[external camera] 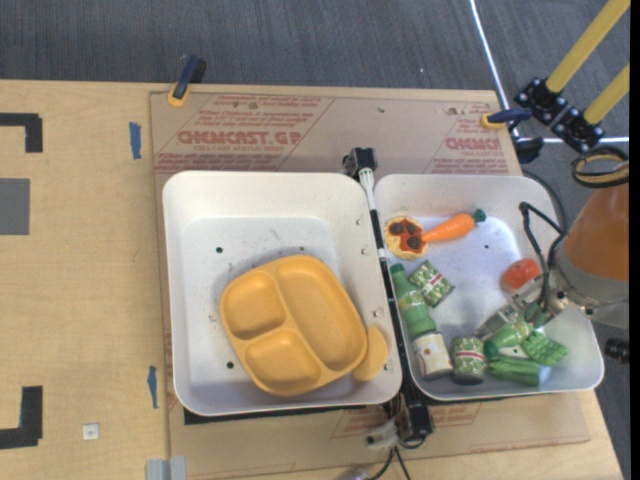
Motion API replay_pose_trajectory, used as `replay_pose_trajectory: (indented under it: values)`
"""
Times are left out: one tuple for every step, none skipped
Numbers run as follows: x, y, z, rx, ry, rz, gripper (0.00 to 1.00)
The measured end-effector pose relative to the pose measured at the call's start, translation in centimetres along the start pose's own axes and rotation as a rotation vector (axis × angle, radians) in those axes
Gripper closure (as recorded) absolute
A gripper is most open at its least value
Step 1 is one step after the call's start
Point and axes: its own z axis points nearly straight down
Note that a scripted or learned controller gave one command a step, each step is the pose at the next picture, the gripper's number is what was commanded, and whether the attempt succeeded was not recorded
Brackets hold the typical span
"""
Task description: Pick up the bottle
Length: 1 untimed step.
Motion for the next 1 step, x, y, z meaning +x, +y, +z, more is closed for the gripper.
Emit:
replay_pose_trajectory:
  values:
    - [-0.27,0.18,-1.17,-0.007,-0.01,0.002,1.0]
